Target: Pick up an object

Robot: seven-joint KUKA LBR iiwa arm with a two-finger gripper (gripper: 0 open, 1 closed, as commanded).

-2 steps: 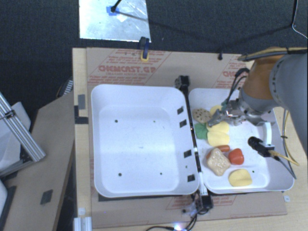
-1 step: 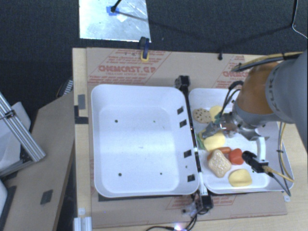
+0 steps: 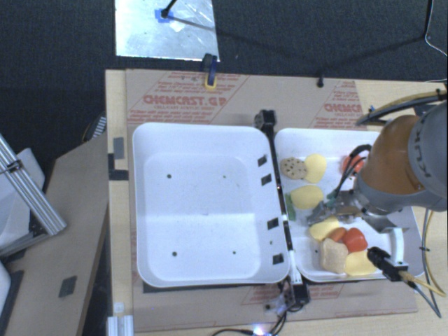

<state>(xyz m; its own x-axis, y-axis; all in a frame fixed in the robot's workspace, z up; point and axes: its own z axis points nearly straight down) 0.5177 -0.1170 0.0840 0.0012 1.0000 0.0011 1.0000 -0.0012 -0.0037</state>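
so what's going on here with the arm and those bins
A KUKA arm reaches in from the right over the right bin, which holds a pile of small toy-like items: a cookie, several yellow pieces and a red one. Its end effector sits low among the yellow pieces. Nothing is visibly lifted yet. The left bin sits alongside.

Bins (image 3: 203, 135) smooth white plastic; bench board (image 3: 231, 96) matt cardboard w/ print; foil sheet (image 3: 140, 19) shiny.
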